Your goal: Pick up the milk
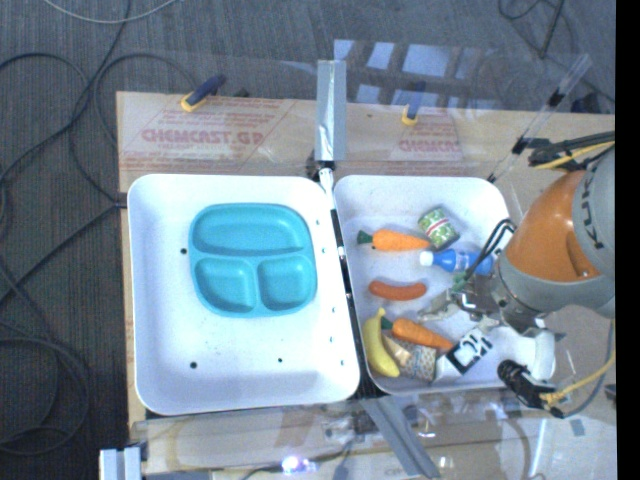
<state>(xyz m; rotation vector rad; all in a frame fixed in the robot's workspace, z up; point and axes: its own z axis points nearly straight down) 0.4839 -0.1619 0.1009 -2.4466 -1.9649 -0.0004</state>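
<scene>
The milk [452, 260], a small white-and-blue bottle, lies on its side in the right bin [495, 196], its white end pointing left. My gripper [462, 305] hangs just below and in front of it, over the bin's middle right, under the orange wrist band [548, 236]. Nothing shows as held in it. A small black-and-white box [468, 351] lies close below the gripper, near the bin's front wall.
The right bin also holds a carrot [395, 239], a green-and-white can [438, 226], a sausage [397, 290], a banana [375, 344] and a second carrot [420, 334]. In the left bin [160, 368] sits a blue divided tray [254, 258].
</scene>
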